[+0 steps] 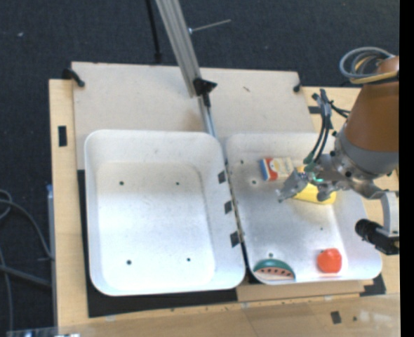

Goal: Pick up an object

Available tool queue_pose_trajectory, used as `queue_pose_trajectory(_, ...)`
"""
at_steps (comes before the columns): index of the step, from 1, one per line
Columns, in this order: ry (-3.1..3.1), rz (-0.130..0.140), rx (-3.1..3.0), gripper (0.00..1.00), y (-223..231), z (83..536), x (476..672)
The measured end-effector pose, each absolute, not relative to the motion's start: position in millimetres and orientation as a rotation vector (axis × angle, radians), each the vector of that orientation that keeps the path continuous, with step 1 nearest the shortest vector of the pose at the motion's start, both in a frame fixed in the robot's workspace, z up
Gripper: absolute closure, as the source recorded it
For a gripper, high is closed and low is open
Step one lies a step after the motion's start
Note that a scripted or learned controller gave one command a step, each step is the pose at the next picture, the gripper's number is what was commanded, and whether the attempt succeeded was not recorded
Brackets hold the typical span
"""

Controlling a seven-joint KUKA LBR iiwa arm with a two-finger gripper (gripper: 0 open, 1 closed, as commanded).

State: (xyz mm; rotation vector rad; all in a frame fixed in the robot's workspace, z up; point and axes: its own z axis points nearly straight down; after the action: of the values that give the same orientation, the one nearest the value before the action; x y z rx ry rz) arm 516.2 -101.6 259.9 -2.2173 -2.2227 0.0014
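watermelon slice (274,272): nearest item, lies flat against the front wall of the right bin (277,230). Looks like a thin plastic toy, light and stiff. Poor pick, too little height to pinch and the wall blocks one finger.
red ball (329,260): just beside the slice, near the front right corner. Small, round, probably a toy tomato or similar. Light but smooth, likely to squirt out of the fingers unless the pinch is centred on the widest part.
yellow object (318,194): mid bin, right side, partly covered by the gripper. Likely a toy banana or lemon, rigid, light, not fragile. Best target; take it across the narrow width.
gripper (299,185): low over the yellow object, touching or nearly so. Cannot tell its state; contact area is hidden by the wrist and green cabling.
small box (275,167): beyond the gripper, near the back wall, red, blue and white print. Light carton, flat sides, easy parallel grip, crushes if squeezed hard.
left bin (151,209): no pick candidates.
risk: judging by pose, a glancing contact shoves the yellow object sideways.
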Motion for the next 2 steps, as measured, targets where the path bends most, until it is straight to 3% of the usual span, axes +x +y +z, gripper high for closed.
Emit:
queue_pose_trajectory(1,-2.223,-0.004,-2.224,0.0,-102.0,262.2,516.9)
queue_pose_trajectory(2,-2.221,0.003,-2.223,0.0,-101.4,215.3,508.9)
